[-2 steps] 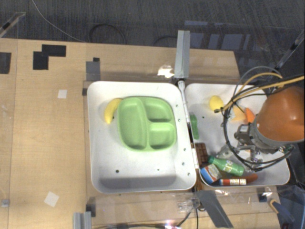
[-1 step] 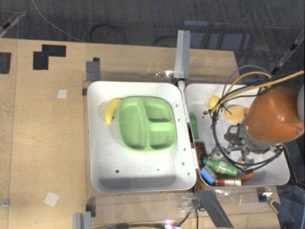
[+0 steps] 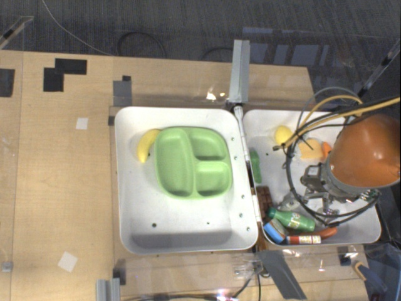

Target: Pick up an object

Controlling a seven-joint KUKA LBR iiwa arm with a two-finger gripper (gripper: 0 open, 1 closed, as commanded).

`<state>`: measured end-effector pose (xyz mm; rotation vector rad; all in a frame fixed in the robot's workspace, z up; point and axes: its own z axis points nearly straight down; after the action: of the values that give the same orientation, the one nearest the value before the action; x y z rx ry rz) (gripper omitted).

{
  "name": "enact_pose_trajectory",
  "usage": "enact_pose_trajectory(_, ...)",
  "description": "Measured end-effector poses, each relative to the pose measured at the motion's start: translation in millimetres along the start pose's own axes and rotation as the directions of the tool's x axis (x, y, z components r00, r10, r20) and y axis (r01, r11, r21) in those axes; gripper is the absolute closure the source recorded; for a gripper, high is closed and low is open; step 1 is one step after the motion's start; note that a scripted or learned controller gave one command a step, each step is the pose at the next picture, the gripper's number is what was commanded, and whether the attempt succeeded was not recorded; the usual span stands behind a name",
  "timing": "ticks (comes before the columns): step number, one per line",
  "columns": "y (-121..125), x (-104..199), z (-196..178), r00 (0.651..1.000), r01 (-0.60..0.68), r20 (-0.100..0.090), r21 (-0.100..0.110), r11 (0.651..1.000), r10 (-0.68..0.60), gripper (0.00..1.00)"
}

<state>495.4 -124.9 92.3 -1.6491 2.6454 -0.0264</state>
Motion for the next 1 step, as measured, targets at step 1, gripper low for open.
enact_pose_trajectory(1, 7.5, -15.7, -1.7, 1.000, 0.003, -0.017, 0.010, 1.000, -0.003, 0.00)
